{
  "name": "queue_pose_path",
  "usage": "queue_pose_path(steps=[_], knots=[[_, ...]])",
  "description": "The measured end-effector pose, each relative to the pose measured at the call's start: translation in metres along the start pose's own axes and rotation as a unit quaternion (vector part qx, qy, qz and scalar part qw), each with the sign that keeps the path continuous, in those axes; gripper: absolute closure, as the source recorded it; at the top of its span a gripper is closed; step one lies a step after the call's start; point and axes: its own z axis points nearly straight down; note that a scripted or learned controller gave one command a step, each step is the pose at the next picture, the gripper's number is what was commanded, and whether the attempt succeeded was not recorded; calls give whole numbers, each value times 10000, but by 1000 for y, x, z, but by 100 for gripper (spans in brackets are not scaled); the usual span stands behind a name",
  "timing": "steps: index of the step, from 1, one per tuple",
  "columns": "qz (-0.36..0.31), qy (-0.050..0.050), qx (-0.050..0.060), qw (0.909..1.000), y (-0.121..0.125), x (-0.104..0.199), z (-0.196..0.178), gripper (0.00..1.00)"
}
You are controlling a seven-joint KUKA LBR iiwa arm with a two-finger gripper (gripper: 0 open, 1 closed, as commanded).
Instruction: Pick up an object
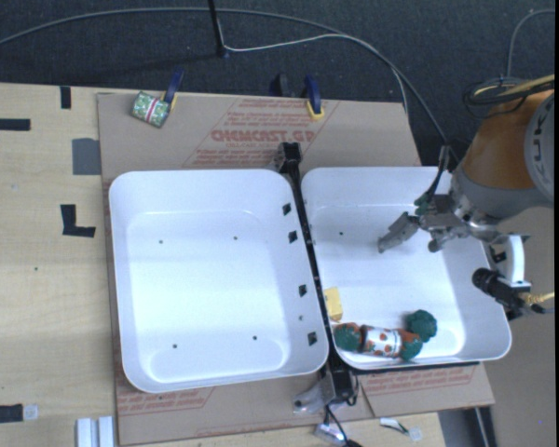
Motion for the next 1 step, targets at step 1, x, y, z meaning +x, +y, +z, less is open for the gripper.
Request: queue_pose_path(steps=[1], knots=[[7,1,5,10000,-19,-10,9,0]])
